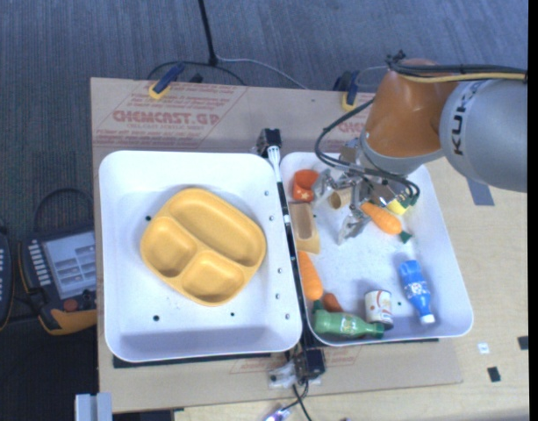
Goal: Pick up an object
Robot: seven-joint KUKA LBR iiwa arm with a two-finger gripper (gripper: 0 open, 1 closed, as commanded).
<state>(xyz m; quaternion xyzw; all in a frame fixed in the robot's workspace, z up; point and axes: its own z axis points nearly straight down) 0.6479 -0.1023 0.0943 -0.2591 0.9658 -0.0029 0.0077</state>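
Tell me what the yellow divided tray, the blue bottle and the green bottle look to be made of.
Yellow divided tray: likely moulded plastic, matte, with soft rounded compartment edges and even colour. Blue bottle: seemingly plastic, slightly glossy, with a white cap and label. Green bottle: probably plastic too, shiny highlights along its side; too small to be sure.

Bench (163, 117): a light brown board printed with red lettering, resting on grey carpet; two shallow white bins lie directly on it, side by side and touching along their inner rims; left bin (119, 235) nearer the board's left edge; right bin (448, 270) toward the right edge; blue-and-yellow clamps (166, 81) grip the far edge of the board; a black cable (207, 24) runs away over the carpet beyond it.
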